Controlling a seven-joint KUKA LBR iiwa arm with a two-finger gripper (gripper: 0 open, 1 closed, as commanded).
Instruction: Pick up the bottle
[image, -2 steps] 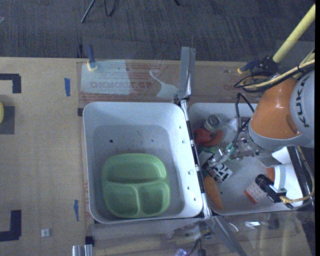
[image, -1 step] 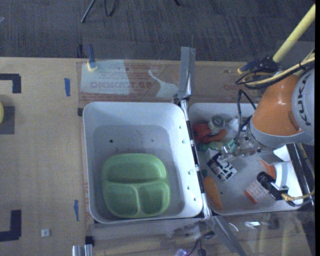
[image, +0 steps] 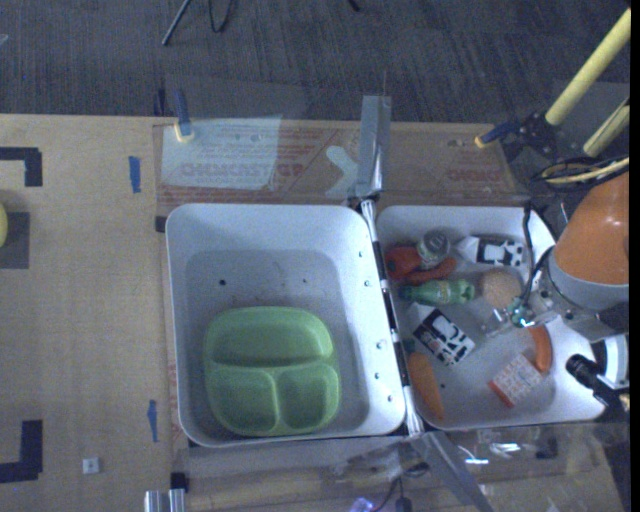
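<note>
Green bottle (image: 438, 292) on its side among clutter in right bin (image: 570, 405)

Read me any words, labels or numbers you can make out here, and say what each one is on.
None can be read for certain.
Clear sheet behind the left bin: pale mirrored lettering, too blurred.
Black-and-white packet in the right bin: markings too small.
Green bottle: label unreadable.

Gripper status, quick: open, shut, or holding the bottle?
Gripper: cannot be told whether open or closed from this view. It sits low in the right bin; the green bottle lies apart from it, not held.
</note>
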